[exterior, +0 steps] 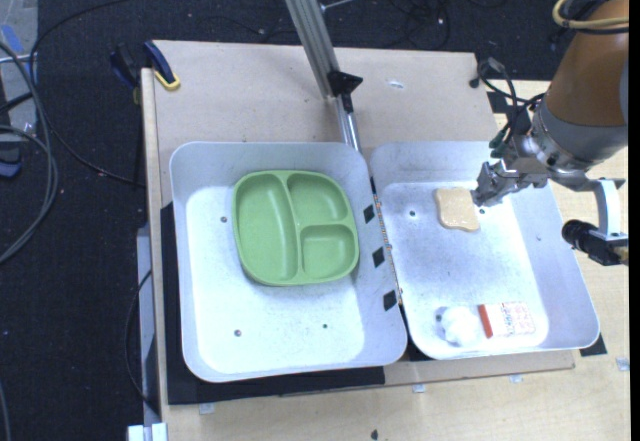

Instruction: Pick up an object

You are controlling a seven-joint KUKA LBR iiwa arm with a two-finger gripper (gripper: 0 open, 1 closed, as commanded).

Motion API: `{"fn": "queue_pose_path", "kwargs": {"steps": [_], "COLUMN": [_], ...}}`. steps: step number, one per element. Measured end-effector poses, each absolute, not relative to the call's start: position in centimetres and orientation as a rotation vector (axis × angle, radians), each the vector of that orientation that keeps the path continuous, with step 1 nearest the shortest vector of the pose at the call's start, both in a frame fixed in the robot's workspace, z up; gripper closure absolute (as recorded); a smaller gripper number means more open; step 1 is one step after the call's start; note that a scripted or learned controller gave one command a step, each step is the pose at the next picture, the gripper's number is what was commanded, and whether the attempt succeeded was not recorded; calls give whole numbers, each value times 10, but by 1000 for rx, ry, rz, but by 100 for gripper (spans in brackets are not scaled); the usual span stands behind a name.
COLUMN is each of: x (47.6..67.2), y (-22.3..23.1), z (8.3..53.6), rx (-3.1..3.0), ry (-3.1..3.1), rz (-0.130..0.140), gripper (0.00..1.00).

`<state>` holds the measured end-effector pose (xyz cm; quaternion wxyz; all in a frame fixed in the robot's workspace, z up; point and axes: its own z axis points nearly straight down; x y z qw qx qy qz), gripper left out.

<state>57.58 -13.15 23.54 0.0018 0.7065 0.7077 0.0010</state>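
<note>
From above, the right-hand shallow white bin [560, 259] on the wooden counter [250, 89] holds a tan, toast-shaped flat piece [458, 210] near its far side, with a small white crumpled lump [458, 325] and a red-and-white flat packet [510, 319] near its front edge. The dark gripper [489, 186] hangs just beside the tan piece's right edge; whether it is apart or together I cannot tell. The left white bin [200, 329] holds a green three-compartment plastic plate [296, 226].

A divided plate [297, 227] is seen in the left bin [200, 329]. In the right bin [560, 269], a slice of toast [458, 210] is placed toward the back, beside the gripper [487, 191], while a small packet [508, 319] and a wad [458, 325] are set side by side at the front.
</note>
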Motion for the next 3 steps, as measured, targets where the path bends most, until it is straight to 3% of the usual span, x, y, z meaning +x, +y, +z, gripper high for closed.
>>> {"fn": "queue_pose_path", "kwargs": {"steps": [2, 3], "x": [589, 606], "y": [-19, 38], "z": [232, 237], "rx": [2214, 2212], "ry": [2232, 2230], "rz": [0, 5], "gripper": [100, 100]}}
